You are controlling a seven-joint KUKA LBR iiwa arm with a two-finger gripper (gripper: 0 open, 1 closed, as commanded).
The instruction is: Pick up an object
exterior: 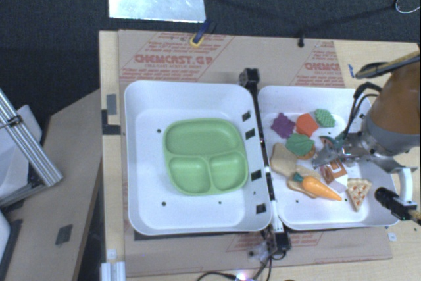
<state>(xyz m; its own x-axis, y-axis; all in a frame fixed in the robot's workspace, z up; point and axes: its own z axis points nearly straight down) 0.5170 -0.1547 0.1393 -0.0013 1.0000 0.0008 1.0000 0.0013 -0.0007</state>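
Gripper (pixel 327 156) low in right bin (pixel 289 220) among toy food | finger state: cannot tell | nearest: brown block (pixel 334 172), carrot (pixel 318 187) | advice: centre on one item before closing.

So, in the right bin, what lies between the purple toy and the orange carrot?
In the camera view, a green leafy toy and a tan slab lie between the purple toy and the carrot.
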